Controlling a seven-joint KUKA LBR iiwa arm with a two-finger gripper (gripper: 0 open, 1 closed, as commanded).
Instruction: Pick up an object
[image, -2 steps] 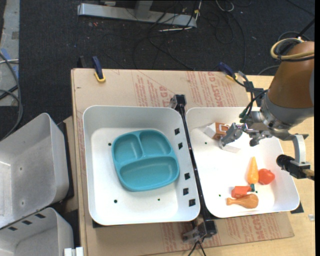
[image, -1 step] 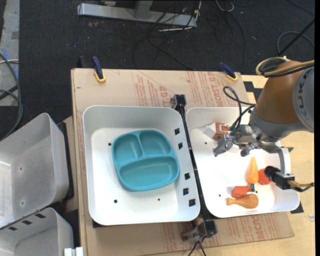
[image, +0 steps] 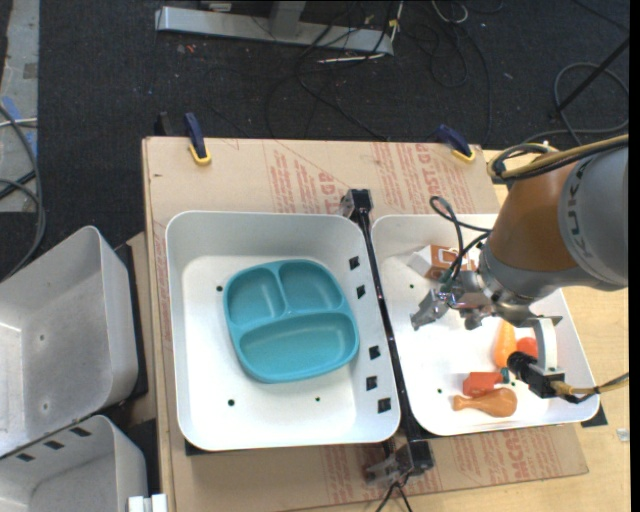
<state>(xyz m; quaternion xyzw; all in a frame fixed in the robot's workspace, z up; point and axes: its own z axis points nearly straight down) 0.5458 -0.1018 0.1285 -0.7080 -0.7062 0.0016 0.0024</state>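
The arm hung over the right bin (image: 425, 400), and its gripper (image: 440, 303) sat low near the middle of that bin. The metal tips looked a little apart, but I could not tell how wide, and nothing showed between them. The toys lay by the bin's front right corner: an orange carrot (image: 503, 343), a red piece (image: 481, 381) and a tan chicken leg (image: 488, 403), close together. A small brown thing (image: 440, 258) lay near the back edge. The blue plate (image: 291, 320) sat in the left bin (image: 190, 300). To pick well, the claw needed to move toward the front right corner, stop over one toy, and go down straight
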